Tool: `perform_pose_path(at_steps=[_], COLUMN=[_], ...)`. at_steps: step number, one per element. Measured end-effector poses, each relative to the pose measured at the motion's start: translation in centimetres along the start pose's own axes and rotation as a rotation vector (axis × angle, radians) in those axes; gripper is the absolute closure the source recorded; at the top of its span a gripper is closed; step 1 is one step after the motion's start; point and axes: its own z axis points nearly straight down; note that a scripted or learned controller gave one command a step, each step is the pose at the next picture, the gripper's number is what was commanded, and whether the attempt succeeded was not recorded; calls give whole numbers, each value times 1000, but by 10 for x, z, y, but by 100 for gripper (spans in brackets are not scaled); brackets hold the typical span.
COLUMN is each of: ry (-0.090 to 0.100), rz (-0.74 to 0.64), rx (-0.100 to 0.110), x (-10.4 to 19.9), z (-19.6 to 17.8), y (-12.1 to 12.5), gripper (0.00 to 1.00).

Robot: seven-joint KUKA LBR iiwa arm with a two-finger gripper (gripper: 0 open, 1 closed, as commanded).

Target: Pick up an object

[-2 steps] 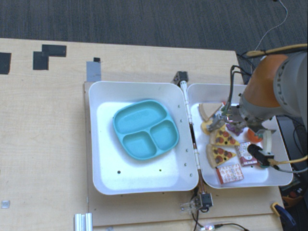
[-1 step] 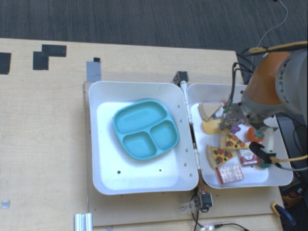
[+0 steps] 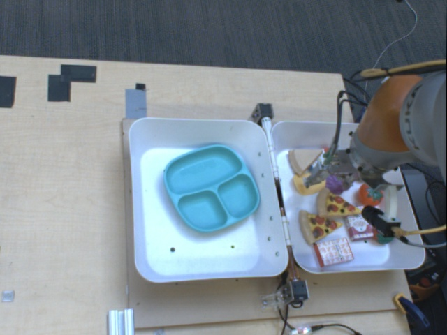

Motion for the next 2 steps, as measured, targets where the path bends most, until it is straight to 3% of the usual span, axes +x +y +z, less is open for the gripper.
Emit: perform_pose_path(at_steps=[1, 2], ry=[2, 1], rz=[3, 1], rx=[8, 1], x=[9, 9], z=[13, 1], y=[-70, -68], gripper=[0, 100])
